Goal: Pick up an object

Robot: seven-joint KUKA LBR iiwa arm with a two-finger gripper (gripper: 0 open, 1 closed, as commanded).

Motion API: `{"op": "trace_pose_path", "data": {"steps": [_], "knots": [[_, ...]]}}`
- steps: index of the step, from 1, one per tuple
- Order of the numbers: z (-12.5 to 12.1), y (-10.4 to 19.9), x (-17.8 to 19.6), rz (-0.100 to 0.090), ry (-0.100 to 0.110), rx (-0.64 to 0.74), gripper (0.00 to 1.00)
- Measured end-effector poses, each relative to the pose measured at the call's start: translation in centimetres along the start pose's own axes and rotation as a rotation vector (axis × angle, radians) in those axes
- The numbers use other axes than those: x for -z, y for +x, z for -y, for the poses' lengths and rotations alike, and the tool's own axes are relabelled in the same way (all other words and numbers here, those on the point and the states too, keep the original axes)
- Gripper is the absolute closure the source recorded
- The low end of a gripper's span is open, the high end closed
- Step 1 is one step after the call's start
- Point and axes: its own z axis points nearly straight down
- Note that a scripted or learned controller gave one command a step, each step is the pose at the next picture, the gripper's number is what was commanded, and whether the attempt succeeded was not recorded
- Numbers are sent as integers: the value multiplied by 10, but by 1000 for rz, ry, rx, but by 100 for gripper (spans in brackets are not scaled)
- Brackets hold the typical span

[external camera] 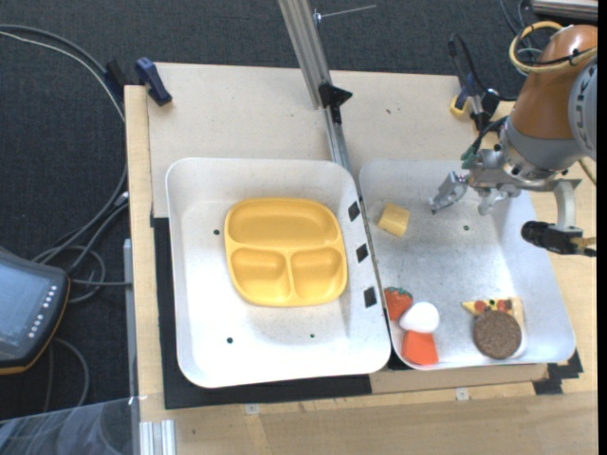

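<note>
Gripper (467, 195): fingers apart, nothing between them, over right bin (541, 282).
Nearest object: yellow block (394, 220), just left, slightly nearer the camera.

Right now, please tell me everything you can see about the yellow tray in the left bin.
The yellow tray is a rounded-corner rectangle that looks like smooth plastic. Raised ridges split it into three compartments: one long one at the far side and two smaller ones at the near side. It lies flat and right way up, slightly turned, near the middle of the left bin. It rests on the bin floor.
</note>
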Motion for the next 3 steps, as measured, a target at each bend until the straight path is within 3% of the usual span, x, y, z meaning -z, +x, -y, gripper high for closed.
{"op": "trace_pose_path", "data": {"steps": [1,2,3], "knots": [[-4,9,-55,-1,0,0,0],[-4,10,-62,1,-3,-1,0],[-5,10,-50,1,-7,0,100]]}}
